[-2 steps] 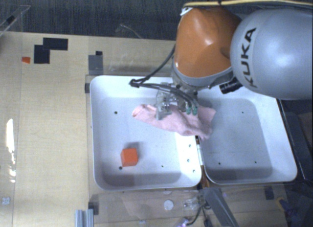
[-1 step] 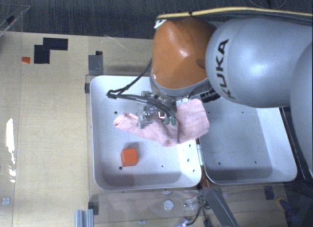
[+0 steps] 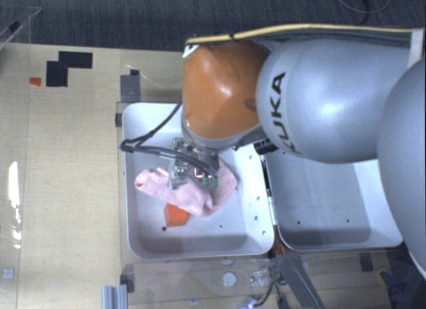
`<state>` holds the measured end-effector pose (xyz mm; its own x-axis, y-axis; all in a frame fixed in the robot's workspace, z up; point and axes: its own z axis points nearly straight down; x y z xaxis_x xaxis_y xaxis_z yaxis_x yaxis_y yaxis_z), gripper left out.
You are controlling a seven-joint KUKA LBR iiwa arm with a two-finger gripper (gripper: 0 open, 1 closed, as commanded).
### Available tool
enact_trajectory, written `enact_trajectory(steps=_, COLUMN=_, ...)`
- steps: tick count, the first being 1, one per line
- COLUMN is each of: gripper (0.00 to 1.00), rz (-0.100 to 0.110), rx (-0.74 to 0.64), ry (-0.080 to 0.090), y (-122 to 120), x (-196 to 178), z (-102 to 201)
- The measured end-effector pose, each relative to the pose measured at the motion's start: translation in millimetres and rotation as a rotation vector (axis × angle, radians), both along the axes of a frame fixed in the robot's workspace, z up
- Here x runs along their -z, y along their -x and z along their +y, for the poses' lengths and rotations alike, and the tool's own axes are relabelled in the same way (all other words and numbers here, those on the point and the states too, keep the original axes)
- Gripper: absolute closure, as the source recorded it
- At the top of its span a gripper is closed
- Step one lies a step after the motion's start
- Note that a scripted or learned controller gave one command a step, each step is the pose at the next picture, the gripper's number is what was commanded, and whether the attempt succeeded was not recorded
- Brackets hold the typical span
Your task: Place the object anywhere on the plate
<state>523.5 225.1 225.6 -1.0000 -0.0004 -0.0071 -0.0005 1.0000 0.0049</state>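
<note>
Pink cloth [image 3: 193, 191] is right under the gripper [image 3: 193, 174], crumpled across the middle of the left bin [image 3: 143, 234], and the tool sits low over it, touching or nearly touching the folds. Whether the gripper has anything pinched I cannot tell; its tip is buried among cables, bracket and fabric. Poking out from the cloth's near edge, toward the bin's front-left corner, is a small orange piece [image 3: 176, 216], likely the object to be moved, though I can't be sure from here. Moving outward, a black cable [image 3: 150, 134] loops from the wrist toward the bin's left wall, and the big orange band [image 3: 219, 91] and grey arm [image 3: 333, 94] cover the bin's back-right corner. The right bin [image 3: 319, 234] lies alongside, mostly under the arm. No plate can be made out, perhaps hidden beneath the cloth or the arm. The risks, as I judge them: the tool could snag soft fabric instead of the orange piece and drag the cloth along, or the piece could slip out, small and half covered as it is.
</note>
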Motion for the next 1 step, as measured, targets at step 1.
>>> enact_trajectory(steps=1, gripper=0.00, rz=0.000, rx=0.000, ry=0.000, y=-0.1, x=-0.1, z=-0.2)
